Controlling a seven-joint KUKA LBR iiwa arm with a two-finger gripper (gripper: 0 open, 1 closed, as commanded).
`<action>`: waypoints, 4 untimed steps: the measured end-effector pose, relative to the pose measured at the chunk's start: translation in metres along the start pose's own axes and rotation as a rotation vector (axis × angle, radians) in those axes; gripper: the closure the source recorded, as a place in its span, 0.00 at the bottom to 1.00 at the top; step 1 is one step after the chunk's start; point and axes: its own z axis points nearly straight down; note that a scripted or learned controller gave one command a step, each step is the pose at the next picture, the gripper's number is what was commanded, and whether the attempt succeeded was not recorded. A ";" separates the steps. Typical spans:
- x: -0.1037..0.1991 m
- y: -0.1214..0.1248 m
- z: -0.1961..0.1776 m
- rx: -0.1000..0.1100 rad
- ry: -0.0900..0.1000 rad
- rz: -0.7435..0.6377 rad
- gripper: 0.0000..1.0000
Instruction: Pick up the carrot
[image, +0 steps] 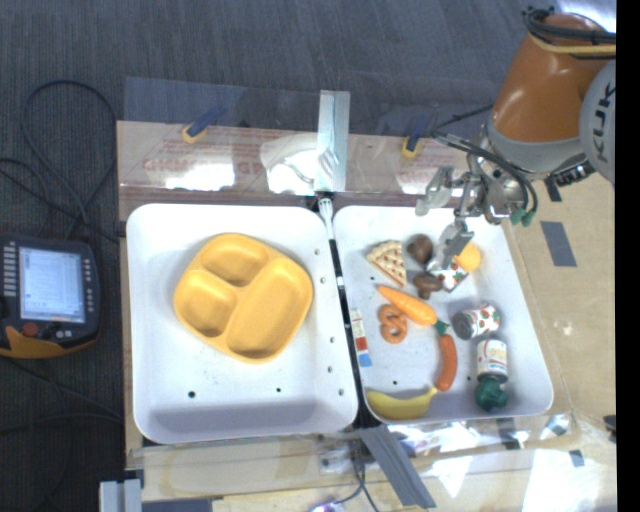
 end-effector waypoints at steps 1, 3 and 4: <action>0.020 -0.003 0.091 -0.003 0.006 -0.217 0.00; 0.094 0.016 0.148 0.002 -0.019 -0.131 0.00; 0.042 0.017 0.149 -0.001 -0.013 0.102 0.00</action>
